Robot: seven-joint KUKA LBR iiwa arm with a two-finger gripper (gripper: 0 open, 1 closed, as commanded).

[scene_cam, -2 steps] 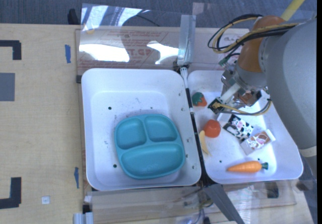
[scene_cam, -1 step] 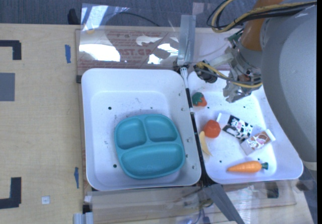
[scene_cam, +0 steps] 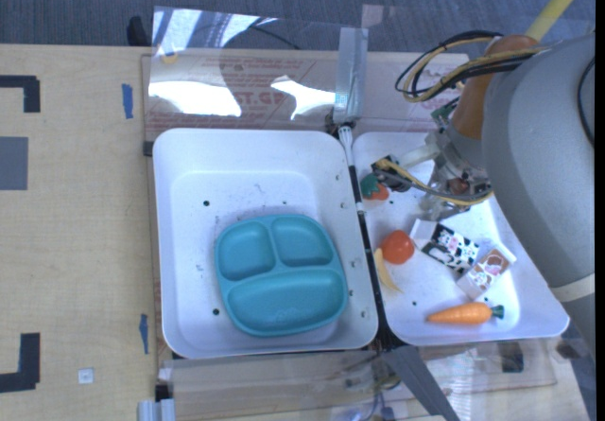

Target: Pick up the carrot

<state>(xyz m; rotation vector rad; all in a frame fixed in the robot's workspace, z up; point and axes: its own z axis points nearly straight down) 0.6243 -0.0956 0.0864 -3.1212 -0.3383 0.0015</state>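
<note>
Camera view: the carrot [scene_cam: 460,315] lies on its side near the front edge of the right bin [scene_cam: 539,310], its orange tip toward the bin's left wall and its green stub toward the right corner. Well back from it, the gripper [scene_cam: 444,184] hovers over the bin's rear half; whether it is released or clenched I cannot tell. The carrot looks smooth, tapered and plastic-like, so a grasp across its thicker middle, square to its long axis, would likely hold best. A round orange-red ball [scene_cam: 398,246], a black-and-white patterned toy [scene_cam: 452,249] and a small printed carton [scene_cam: 489,267] sit between gripper and carrot, so a descent from straight above seems safest. In the left bin [scene_cam: 180,220] rests a glossy teal divided plate [scene_cam: 279,272].
</note>
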